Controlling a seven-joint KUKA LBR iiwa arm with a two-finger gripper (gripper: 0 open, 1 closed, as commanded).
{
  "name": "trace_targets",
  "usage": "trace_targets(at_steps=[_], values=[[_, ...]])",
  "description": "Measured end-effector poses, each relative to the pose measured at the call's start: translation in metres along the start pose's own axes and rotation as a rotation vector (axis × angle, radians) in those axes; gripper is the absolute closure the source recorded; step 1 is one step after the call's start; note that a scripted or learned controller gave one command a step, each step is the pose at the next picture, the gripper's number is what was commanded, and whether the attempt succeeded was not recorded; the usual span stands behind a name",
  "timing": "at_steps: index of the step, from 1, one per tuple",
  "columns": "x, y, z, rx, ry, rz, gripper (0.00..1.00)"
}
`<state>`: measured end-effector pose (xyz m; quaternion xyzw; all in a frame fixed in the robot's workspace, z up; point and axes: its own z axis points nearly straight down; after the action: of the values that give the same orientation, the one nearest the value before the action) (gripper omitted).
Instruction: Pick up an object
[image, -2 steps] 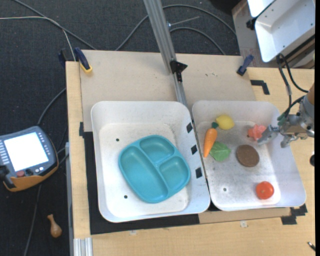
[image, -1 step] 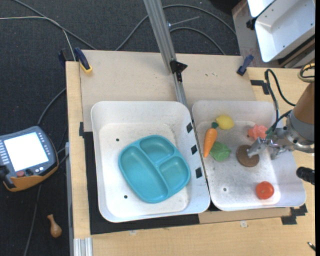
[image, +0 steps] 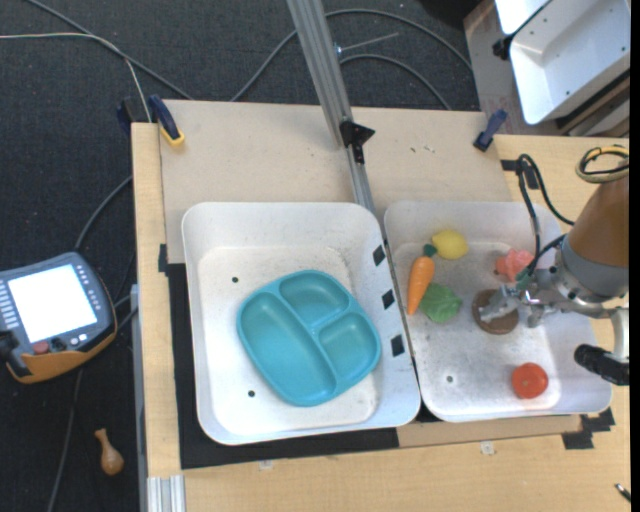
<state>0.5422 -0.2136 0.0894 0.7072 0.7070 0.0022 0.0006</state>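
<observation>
The claw (image: 507, 303), its grip state impossible to tell, sits low in the right bin (image: 480, 400) at 1 brown object (image: 495, 312), so centre squarely over it before closing.

Off-table stuff: teach pendant (image: 52, 318) on dark floor at 9 o'clock, wooden knob (image: 108, 452) at 7. Blue clamps at table corners, 11 (image: 167, 122) and 1 (image: 490, 127). Aluminium post (image: 325, 68) at 12. White housing (image: 570, 50) at 2. Cables (image: 90, 45) across carpet.

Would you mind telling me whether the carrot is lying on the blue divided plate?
No, the carrot lies in the right bin, beside the green vegetable.
</observation>
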Motion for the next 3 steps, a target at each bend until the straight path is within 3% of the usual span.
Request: trace_targets(at_steps=[1,2,3], values=[[0.000,0.003,-0.014,-0.012,-0.004,-0.001,1.00],[0.002,0.003,-0.058,-0.001,-0.004,-0.001,1.00],[0.008,0.007,-0.121,-0.005,-0.005,-0.003,1.00]])
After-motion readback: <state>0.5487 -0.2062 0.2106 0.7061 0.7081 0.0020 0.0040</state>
